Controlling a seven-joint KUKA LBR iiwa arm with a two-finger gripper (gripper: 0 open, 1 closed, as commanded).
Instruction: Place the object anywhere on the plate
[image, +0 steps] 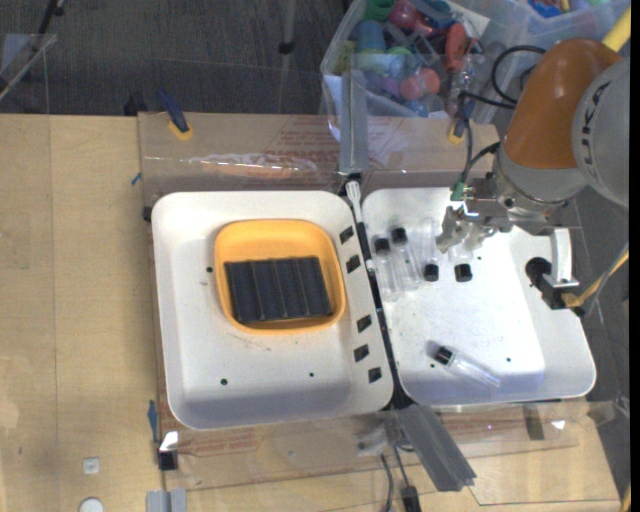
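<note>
— While the arm (565, 110) reaches in from the right, where does the gripper (465, 230) stand?

— Over the rear half of the right bin (560, 350), low above the white floor. The orange band sits directly behind it.

— Is the gripper spread, pressed together, or pinching something?

— I cannot tell from where I stand. The end of the tool blurs into the bright floor, and nothing is visibly held.

— What lies under it?

— Small clear vials with black caps. Two caps (390, 240) sit near the divider between the bins. Two more (447, 271) lie just in front of the gripper; I cannot tell whether any of them touches it. A fifth vial (455, 360) lies on its side, well apart from the others, toward the front of that bin.

— Where is the plate (275, 235)?

— At the centre of the left bin (180, 300). It is orange with rounded corners.

— Does it carry anything?

— Yes. A black ribbed block (278, 288) lies flat on it, inside the rim, toward the front edge.

— Which item is the task object?

— That cannot be determined by looking. The block rests on the plate; the vials all lie in the right bin.

— Anything else?

— A clear tub of coloured toys (420, 50) stands behind the bins.
</note>
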